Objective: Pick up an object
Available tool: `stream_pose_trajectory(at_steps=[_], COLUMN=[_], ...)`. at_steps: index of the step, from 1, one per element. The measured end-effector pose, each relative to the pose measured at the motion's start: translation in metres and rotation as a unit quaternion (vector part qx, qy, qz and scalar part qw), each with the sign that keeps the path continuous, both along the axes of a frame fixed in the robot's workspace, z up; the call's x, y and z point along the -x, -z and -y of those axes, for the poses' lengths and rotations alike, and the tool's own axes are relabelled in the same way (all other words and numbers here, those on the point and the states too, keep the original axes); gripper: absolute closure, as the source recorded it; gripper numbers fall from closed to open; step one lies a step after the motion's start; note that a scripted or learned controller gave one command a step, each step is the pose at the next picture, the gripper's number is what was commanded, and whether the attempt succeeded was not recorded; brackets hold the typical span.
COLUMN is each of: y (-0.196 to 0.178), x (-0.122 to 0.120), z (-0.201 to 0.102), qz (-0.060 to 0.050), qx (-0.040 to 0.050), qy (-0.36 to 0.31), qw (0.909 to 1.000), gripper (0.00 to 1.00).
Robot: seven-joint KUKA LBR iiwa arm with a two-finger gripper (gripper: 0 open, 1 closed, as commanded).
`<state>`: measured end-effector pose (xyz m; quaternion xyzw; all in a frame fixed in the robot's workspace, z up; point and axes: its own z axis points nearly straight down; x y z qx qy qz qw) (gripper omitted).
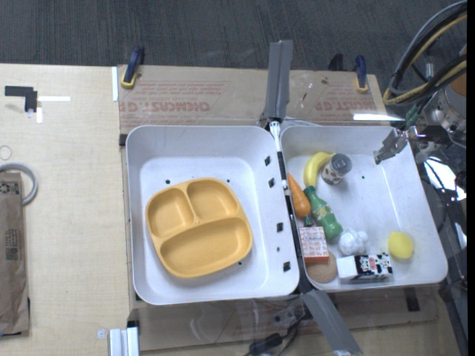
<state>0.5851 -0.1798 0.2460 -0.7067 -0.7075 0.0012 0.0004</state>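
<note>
Camera view, fixed overhead: two white bins are recorded side by side, the left bin [141, 221] and the right bin [415, 199].

Task progress: nothing is seen lifted. The gripper [389, 148] is placed at about 2 o'clock over the right bin, near its upper rim, well apart from every object. Nothing is seen between its tips; whether they are wide or narrow cannot be told at this size. By that reading, the approach, grasp and lift are all left to do.

Contents, left bin:
- one yellow tray [198, 227], three compartments, lying flat at centre.

Contents, right bin, clustered from 9 to 6 o'clock:
- one banana [317, 166], at 11 o'clock;
- one can [338, 169], touching the banana;
- one carrot [297, 193], against the left wall;
- one green bottle [323, 215], just beside the carrot;
- one red box [313, 243], at 7 o'clock;
- one white lump [355, 239], near centre;
- one cookie [322, 271], at the bottom rim;
- one black-and-white carton [365, 266], at 6 o'clock;
- one lemon [401, 245], at 4 o'clock, standing clear of the rest.
</note>
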Motion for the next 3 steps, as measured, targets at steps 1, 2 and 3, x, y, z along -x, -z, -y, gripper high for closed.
stream_pose_trajectory(at_steps=[1,2,3], y=[0.103,0.156,0.147], x=[-0.026,0.078,0.078], z=[-0.074,-0.082,-0.081], qz=[0.000,-0.001,-0.002], qx=[0.0001,-0.0005,-0.0003], qy=[0.047,-0.011,-0.009], qw=[0.9989,0.9999,1.0000], gripper=[0.00,0.00,1.00])
